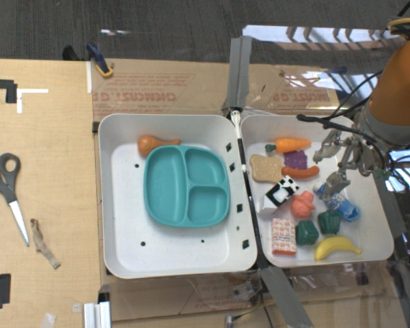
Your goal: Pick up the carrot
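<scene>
Orange and tapered, the carrot (pixel 292 144) lies near the far edge of the right bin (pixel 379 248), with its length running along that edge. A purple item (pixel 296 160) sits just on its near side, a slice of toast (pixel 265 168) lies toward the bin's left wall, and a red-orange piece (pixel 304 172) lies beside the toast.

The gripper (pixel 336 180) hangs over the right half of the same bin, above a blue item (pixel 342 205). Nothing is visible between its fingers; the finger setting is too cluttered to read, so its state cannot be determined.

Step in hand, as judged: approach. The carrot rests in the bin and is not yet grasped.

Next move, as judged:
1. Shift the gripper toward the far-left part of the right bin until it stands over the carrot.
2. Align the fingers across the carrot's narrow width.
3. Descend clear of the purple item, which crowds the near side, then close.

The left bin (pixel 116 251) holds a teal divided plate (pixel 187 185) and needs no attention.
</scene>
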Available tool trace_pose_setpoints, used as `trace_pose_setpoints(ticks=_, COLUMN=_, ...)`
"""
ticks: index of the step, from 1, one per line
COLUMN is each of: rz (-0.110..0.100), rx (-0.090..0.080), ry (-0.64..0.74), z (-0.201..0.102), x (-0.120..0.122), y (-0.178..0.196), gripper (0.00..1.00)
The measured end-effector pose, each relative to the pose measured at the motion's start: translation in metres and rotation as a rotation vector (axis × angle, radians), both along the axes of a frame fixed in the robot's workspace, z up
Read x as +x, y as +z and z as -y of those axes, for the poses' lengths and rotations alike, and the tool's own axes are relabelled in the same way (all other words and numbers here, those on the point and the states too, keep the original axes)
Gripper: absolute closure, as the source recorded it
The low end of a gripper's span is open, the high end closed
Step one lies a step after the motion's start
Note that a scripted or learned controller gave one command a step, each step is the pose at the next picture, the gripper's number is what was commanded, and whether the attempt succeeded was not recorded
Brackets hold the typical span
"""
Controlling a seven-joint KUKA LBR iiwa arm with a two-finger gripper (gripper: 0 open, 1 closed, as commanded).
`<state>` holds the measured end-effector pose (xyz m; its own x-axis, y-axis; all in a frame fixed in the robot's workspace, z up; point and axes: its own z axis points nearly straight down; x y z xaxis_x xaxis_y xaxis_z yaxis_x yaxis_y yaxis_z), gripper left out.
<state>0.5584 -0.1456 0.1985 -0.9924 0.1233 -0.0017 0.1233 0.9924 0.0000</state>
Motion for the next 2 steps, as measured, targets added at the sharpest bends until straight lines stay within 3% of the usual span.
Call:
trace_pose_setpoints(ticks=1, rz=0.002, rx=-0.001, ry=-0.252, z=0.020, x=0.044, y=-0.093, gripper=0.00)
trace_pose_setpoints(ticks=2, rz=-0.008, rx=-0.003, ry=-0.449, z=0.002, x=0.082, y=-0.104, gripper=0.00)
